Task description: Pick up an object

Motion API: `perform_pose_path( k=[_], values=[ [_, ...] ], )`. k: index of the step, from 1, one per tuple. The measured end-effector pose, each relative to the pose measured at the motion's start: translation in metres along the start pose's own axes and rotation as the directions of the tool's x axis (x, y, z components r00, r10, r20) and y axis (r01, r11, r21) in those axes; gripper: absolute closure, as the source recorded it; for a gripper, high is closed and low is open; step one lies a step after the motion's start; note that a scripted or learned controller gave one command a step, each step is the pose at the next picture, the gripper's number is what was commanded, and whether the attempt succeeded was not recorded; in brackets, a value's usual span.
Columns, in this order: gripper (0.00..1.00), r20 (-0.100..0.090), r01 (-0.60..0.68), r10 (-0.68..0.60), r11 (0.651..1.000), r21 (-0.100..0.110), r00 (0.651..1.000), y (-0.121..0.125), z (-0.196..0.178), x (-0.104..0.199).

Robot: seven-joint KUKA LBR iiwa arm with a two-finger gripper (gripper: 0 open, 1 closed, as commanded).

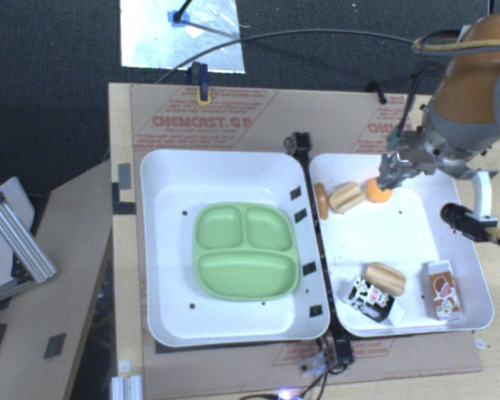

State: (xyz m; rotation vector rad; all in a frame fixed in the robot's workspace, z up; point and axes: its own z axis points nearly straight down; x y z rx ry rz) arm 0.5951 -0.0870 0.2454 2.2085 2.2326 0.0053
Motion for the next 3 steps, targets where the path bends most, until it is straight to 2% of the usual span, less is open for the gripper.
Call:
perform_pose_path(
  k=[1,2,3],
  values=[
    [1.00,0.000,-0.001,0.001,1.000,0.000,1.000,0.019,0.011,0.058],
    [1.00,-0.001,-0.001,0.001,1.000,-0.001,1.000,0.034,0.002,0.111],
    [1.00,0.000,-0.001,0.001,1.000,0.001,1.000,0.050,0.017,0.159]
  ],
)
